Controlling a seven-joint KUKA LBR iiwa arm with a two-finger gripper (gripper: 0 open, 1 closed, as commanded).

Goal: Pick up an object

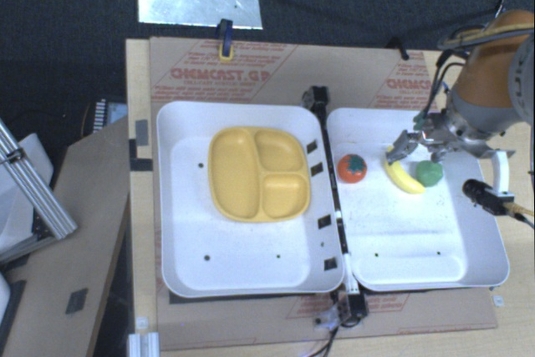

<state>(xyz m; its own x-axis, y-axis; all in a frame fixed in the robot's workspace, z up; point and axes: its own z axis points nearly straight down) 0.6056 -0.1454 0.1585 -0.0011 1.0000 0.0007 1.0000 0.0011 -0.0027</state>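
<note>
I see my gripper (415,145) hanging over the right bin (418,259), fingers spread apart and grasping nothing, just above the banana (405,178) and green object (430,173). A tomato (352,168) lies near the banana's left.

Divided plate (257,174) in left bin (180,205); banana (405,178) in right bin (418,251).
</note>
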